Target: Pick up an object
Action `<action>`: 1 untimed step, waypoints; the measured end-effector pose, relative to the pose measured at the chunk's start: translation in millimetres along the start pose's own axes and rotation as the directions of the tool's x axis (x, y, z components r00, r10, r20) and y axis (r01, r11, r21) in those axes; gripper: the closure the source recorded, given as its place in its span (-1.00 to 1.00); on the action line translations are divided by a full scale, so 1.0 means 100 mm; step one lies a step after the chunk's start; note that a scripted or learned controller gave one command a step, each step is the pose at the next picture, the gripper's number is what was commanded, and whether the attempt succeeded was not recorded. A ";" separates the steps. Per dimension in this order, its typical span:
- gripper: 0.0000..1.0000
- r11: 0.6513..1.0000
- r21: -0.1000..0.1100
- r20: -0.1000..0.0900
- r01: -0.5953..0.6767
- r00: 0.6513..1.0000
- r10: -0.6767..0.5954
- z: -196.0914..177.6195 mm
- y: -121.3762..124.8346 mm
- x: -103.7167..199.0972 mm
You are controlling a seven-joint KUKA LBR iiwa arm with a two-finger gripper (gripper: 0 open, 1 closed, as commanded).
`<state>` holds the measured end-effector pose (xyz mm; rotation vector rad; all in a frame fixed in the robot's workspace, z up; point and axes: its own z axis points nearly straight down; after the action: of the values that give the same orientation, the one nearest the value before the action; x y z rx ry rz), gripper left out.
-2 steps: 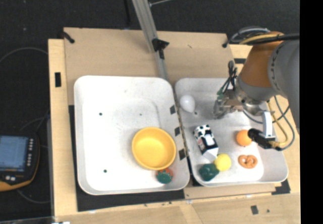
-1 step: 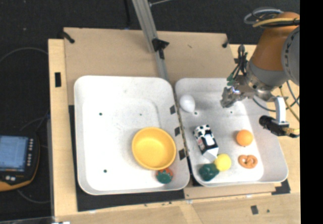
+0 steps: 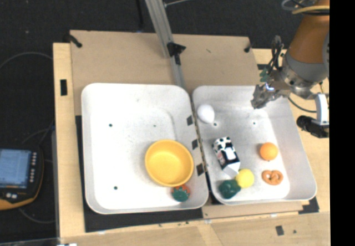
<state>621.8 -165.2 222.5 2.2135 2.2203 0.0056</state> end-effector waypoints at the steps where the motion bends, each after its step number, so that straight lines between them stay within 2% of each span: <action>1: 1.00 1.000 0.004 -0.002 0.000 1.000 0.000 -0.15 0.01 -0.01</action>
<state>622.7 -166.0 237.8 2.2157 2.2233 0.0035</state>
